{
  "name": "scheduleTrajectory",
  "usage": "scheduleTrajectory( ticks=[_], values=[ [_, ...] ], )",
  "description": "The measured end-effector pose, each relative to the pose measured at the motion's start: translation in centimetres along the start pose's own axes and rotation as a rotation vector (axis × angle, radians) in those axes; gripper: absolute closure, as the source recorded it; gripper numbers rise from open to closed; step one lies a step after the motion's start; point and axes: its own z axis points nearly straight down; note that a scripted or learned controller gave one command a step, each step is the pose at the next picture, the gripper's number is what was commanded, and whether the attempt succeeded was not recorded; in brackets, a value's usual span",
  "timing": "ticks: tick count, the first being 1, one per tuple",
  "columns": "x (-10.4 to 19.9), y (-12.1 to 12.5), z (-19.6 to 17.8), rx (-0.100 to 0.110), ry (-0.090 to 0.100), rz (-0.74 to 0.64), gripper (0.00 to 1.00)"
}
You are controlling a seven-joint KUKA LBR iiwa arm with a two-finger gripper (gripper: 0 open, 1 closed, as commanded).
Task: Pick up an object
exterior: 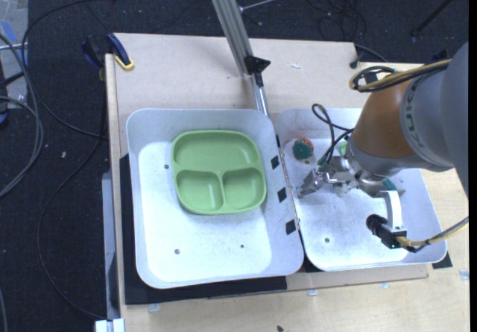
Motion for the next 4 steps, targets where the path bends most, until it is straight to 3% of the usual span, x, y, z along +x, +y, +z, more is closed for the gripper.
scheduleTrajectory(
  ticks=[1,3,4],
  values=[
    [-0.1,0.1,-1.3,-0.003,-0.001,0.001,1.00],
    [0.1,-0.5,-11.3,-0.005,0.000,-0.003,1.00],
    [6.0,1.8,-11.5,-0.002,0.003,-0.009,1.00]
  ],
)
